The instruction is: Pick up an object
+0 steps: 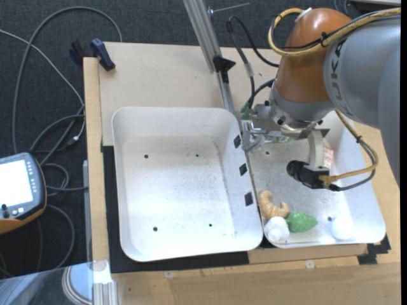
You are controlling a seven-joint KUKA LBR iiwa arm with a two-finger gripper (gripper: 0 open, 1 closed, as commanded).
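Camera view: gripper [253,132] is seen over the right bin's [361,202] far-left corner; whether open or closed cannot be told. Tan object [271,203], green object [301,222] and white cup [276,229] are clustered at the near wall.

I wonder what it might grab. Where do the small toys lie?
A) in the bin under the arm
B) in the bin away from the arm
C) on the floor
A: the green toy, tan toy and a white toy lie in the bin under the arm.
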